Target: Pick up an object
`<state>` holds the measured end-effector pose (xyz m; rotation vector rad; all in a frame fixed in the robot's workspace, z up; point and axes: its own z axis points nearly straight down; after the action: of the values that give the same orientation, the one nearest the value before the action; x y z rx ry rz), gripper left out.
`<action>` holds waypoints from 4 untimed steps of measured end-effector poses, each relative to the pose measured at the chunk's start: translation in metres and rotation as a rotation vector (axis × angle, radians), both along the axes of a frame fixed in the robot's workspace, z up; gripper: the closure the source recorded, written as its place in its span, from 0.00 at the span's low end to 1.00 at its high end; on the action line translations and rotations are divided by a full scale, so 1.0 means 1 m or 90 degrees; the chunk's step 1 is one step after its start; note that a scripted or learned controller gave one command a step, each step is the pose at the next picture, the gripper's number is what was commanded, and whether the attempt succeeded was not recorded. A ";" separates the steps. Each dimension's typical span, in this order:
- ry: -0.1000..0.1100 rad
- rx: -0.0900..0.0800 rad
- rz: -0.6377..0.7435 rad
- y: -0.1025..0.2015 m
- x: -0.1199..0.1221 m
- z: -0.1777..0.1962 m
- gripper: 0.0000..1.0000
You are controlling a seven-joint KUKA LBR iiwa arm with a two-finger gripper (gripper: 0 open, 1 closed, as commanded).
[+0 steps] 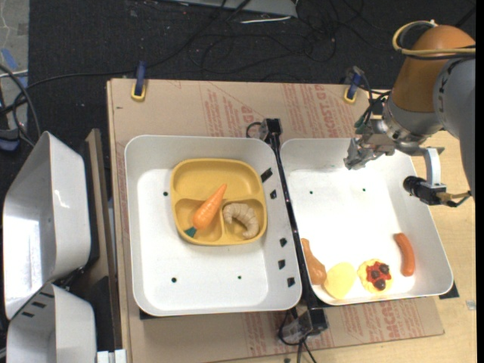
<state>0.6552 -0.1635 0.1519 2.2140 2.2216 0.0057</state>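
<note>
My gripper (355, 160) hangs over the back edge of the right bin (363, 210), pointing down, with nothing seen between its fingers. Along that bin's front lie a chicken drumstick (312, 261), a pale yellow round piece (341, 279), a small pizza-like disc with red and dark toppings (376, 274) and an orange-red sausage (405, 253). In the left bin (151, 278) sits a yellow divided plate (185, 180) holding a carrot (209, 206) and a beige shrimp (242, 218).
The bins rest on a cardboard sheet (227, 104) clamped at the back by two yellow clamps (138, 89). A black divider (281, 195) runs between the bins. White tubs (41, 210) stand at the left. Cables lie on the dark floor behind.
</note>
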 end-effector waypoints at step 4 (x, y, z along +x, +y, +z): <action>0.005 0.002 0.003 0.108 -0.024 0.088 1.00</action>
<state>0.6314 -0.0560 0.2398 2.2145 2.2323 -0.0001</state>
